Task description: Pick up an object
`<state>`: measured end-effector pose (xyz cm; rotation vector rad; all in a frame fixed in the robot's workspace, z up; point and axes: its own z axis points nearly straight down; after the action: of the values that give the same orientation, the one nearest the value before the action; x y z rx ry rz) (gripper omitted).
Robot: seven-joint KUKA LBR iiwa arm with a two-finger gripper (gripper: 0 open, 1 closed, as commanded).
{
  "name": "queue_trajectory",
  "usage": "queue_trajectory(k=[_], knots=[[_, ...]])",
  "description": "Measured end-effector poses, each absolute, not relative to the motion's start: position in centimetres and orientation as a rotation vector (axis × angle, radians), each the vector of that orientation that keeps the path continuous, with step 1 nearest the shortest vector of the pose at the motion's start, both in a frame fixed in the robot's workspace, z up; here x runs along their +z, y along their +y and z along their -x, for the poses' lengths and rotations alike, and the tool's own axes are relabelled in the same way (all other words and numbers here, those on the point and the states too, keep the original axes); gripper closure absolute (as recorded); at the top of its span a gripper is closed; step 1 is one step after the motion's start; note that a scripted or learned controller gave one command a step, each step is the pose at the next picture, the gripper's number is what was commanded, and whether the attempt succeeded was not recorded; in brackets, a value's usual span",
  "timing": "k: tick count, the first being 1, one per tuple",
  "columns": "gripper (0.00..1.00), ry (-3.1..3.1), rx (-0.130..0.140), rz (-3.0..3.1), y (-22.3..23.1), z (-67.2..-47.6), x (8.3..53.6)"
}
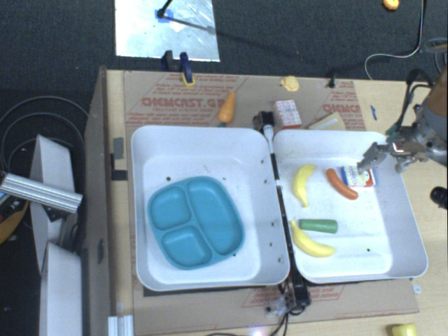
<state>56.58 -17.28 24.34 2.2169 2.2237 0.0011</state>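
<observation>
The gripper (369, 161) hangs over the right bin's (402, 254) far right corner, above a small carton (358, 178) beside a sausage (341, 184). A blue tray (195, 221) lies in the left bin (150, 156).

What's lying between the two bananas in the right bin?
A green cucumber lies between the upper banana and lower banana, seen in the camera view.

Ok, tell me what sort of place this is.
Probably a robotics lab test bench, not a kitchen: two white bins on a cardboard-covered bench, toy food such as a banana, and a robot arm's tool reaching in, cables trailing on the floor.
</observation>
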Motion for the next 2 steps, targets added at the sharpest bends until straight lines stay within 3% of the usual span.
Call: queue_trajectory(k=[1,2], knots=[[0.0,2.23,0.001,-2.213,-16.4,-64.3,10.3],[0.0,2.23,0.001,-2.21,-9.2,-63.0,8.4]])
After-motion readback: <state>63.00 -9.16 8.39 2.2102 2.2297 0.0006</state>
